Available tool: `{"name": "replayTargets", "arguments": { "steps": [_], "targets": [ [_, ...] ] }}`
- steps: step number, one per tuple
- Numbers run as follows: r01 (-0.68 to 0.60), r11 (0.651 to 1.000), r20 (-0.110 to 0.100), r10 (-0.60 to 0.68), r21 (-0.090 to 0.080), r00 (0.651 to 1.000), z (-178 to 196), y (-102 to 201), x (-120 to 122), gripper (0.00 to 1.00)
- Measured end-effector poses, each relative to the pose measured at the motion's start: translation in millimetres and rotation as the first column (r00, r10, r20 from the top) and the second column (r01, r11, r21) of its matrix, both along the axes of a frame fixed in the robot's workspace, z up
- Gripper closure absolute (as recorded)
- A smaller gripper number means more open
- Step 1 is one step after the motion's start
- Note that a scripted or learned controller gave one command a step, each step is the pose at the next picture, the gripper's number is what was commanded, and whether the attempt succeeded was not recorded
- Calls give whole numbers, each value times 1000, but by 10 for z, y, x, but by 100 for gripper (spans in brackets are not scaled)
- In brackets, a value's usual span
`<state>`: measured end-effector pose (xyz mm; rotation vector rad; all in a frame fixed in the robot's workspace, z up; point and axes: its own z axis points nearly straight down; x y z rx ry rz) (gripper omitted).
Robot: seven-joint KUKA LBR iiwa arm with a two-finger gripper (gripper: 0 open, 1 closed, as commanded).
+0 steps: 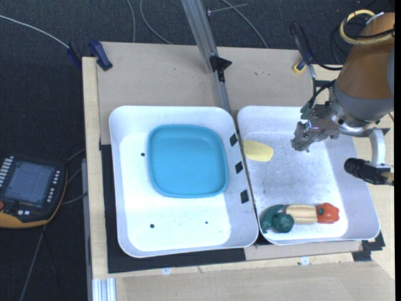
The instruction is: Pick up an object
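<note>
My gripper (303, 142) hangs over the upper middle of the right bin (357, 231), reaching in from the right under the orange-banded arm. A pale yellow piece (258, 150) lies on the bin floor to its left, near the divider. Along the bin's front wall lie a dark green lump (277, 220), a tan cylinder (302, 214) and a red piece (328, 212) in a row. Nothing shows between the fingers.
The left bin (125, 187) holds a square blue plate (188, 160). A grey metal pole (200, 24) slants down to the bins' shared back edge. Black clips (239, 167) sit along the divider. A handheld pendant (28, 190) lies off the bench at the left.
</note>
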<state>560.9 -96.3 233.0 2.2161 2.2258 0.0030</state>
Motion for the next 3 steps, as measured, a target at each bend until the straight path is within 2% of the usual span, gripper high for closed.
{"name": "replayTargets", "arguments": {
  "steps": [1, 3],
  "targets": [
    [0, 1000, -1, 0, 0, 1000, 42, 469, 147, 100],
    [1, 1000, -2, -1, 0, 1000, -97, 1539, 170, 100]
  ]
}}
